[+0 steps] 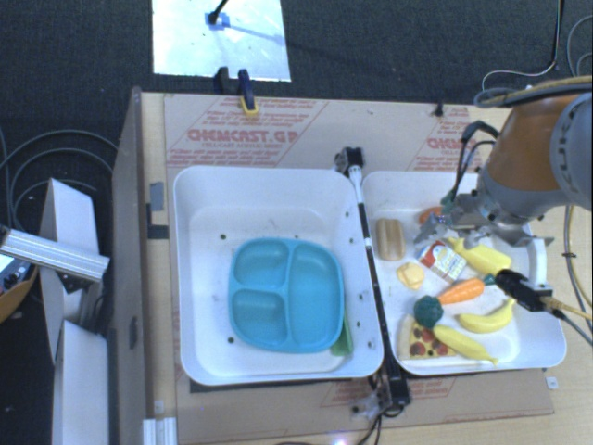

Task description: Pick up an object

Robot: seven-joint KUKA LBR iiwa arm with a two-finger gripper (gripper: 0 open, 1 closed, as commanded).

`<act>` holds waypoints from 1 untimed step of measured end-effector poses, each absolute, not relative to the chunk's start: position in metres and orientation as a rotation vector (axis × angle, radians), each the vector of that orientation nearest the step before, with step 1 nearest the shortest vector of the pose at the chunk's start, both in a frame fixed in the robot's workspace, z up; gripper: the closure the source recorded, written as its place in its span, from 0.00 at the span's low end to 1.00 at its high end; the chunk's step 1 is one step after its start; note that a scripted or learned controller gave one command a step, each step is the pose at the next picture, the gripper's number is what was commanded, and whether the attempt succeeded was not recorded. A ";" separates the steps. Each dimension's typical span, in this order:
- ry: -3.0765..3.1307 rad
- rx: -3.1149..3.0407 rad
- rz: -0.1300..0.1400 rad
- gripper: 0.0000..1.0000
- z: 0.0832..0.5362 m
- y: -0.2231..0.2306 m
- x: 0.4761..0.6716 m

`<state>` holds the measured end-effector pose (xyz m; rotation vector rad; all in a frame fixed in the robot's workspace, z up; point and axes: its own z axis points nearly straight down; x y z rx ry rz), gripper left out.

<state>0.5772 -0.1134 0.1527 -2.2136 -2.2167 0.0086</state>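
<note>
Camera view: toy food point(460, 292) under claw point(451, 233).

Bench point(278, 128) topped with printed brown cardboard — two shallow white bins sit directly on it, side by side and touching: left bin point(199, 248), right bin point(547, 341). Small black-and-yellow clamp point(246, 91) at the far edge — a shiny metal sheet point(218, 26) lies on the dark floor just beyond

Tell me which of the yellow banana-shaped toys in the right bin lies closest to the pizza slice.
The straight yellow banana along the bin's lower edge; it touches the pizza slice toy. The curved yellow banana lies above it, apart.
</note>
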 end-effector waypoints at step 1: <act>-2.225 -2.222 -0.002 0.00 0.093 -0.120 0.585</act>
